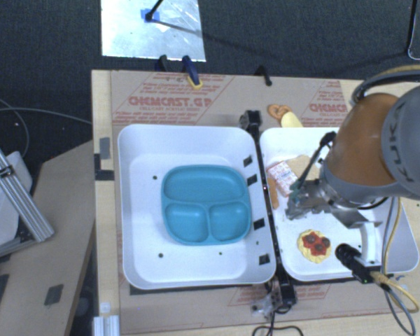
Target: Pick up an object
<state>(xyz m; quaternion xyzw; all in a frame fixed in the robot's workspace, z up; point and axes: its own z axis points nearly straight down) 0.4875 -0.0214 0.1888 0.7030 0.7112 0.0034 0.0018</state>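
The bench (196, 89), covered in printed brown cardboard, carries two shallow white bins side by side. Taking the left bin (136, 187) as the landmark: it holds a blue divided plate (206, 205), lying flat near its middle with three compartments facing up. Touching the left bin's right wall is the right bin (406, 254), and a row of black clips runs down the seam between them.

The grey arm (385, 152), with its orange band, reaches in over the right bin and covers much of that bin's far half, so whatever lies beneath it is hidden. Its end effector (304, 205) hangs low over the right bin's middle, not far from the shared wall; its tips blur into the dark wrist hardware, and I cannot tell how wide they stand or whether anything sits between them.

The loose objects all lie in the right bin. A red and white packet (281, 177) lies just beside the shared wall, with a pale tan piece (301, 163) next to it, partly under the arm. A small toy pizza (313, 246), yellow with red topping, lies nearer the camera than the end effector and apart from it. A yellow banana-like toy (291, 120) rests at the right bin's far rim, beside a small orange pretzel shape (277, 110) on the cardboard.
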